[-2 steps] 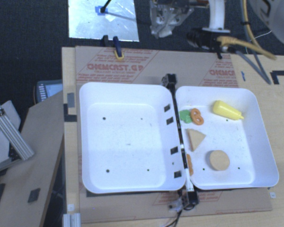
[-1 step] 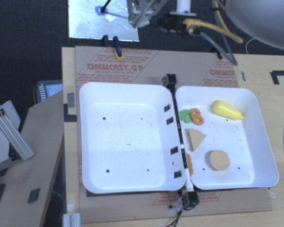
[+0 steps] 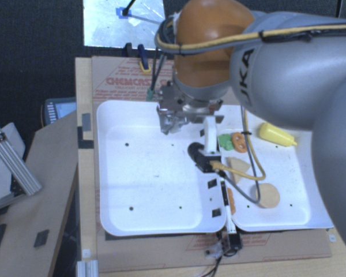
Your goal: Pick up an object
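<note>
Camera view, looking down at a slant on the counter [image 3: 57,172]: a grey KUKA arm [image 3: 294,68] with an orange band [image 3: 210,36] reaches in from the right and hangs its gripper [image 3: 172,123] over the far right corner of the left bin [image 3: 138,212], close to the wall the two bins share. Whether the gripper is released or clenched cannot be told from this angle – its tip is small and dark against the white floor of the bin.

The objects for picking lie in the right bin [image 3: 297,212], apart from the gripper. A yellow object [image 3: 275,134] rests near the far wall. A green piece [image 3: 225,141] and an orange piece [image 3: 240,142] lie just beside each other, left of the yellow one. Nearer the camera sits a pale wooden piece [image 3: 240,167], with a round tan disc [image 3: 269,195] close by – and a small orange scrap [image 3: 231,201] against the dividing wall.

Both bins sit on a cardboard sheet [image 3: 124,79] printed with red lettering. A silvery sheet [image 3: 124,16] lies beyond it, and an aluminium rail [image 3: 11,160] slants across the left edge.
</note>
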Motion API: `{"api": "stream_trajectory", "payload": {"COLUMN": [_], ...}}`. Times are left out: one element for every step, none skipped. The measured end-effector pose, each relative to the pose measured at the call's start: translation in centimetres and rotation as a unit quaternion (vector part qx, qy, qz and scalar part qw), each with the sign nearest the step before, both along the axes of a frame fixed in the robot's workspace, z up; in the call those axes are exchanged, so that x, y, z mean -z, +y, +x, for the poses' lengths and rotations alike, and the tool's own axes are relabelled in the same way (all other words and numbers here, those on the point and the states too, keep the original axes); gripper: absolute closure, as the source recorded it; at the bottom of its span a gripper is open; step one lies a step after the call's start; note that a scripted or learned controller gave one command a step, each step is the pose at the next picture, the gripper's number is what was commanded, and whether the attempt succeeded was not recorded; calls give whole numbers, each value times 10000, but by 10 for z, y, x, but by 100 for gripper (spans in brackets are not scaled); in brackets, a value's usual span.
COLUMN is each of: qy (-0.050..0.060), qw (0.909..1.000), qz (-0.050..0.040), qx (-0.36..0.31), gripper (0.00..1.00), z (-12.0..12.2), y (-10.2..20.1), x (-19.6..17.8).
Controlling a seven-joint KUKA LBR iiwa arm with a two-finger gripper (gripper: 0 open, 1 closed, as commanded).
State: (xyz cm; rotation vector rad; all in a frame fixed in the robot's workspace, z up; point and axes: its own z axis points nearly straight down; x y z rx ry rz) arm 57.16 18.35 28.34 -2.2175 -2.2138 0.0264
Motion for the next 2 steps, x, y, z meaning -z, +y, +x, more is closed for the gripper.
{"api": "stream_trajectory", "payload": {"qy": [-98,-192], "qw": [9999,9998], "qz": [29,66], "qx": [20,-40], "gripper": [100,100], "z": [-81,-85], "y": [-89,-58], "x": [-95,-262]}}
